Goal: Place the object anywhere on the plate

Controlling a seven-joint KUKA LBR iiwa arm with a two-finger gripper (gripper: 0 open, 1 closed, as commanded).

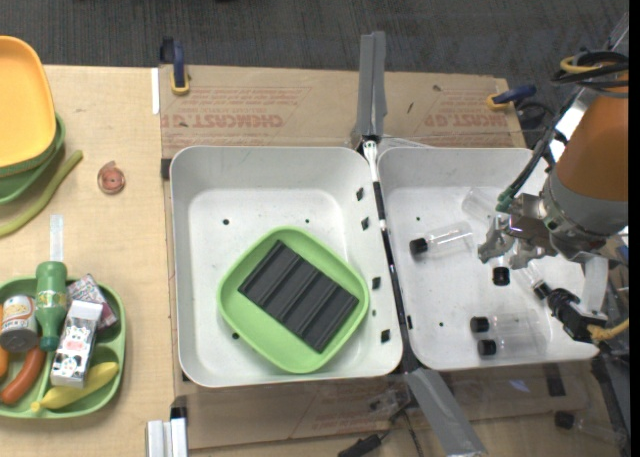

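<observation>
We judge this the picking step: our gripper [497, 250] hangs over the right bin [440, 340], whether clenched or released we cannot tell, near a clear vial [440, 241], which must next be grasped and carried to the green plate [292, 298].

A green plate [293, 301] with a dark ribbed inset lies flat in the left bin, toward its near edge. Clear vials [440, 241] with black caps lie scattered in the right bin.
</observation>
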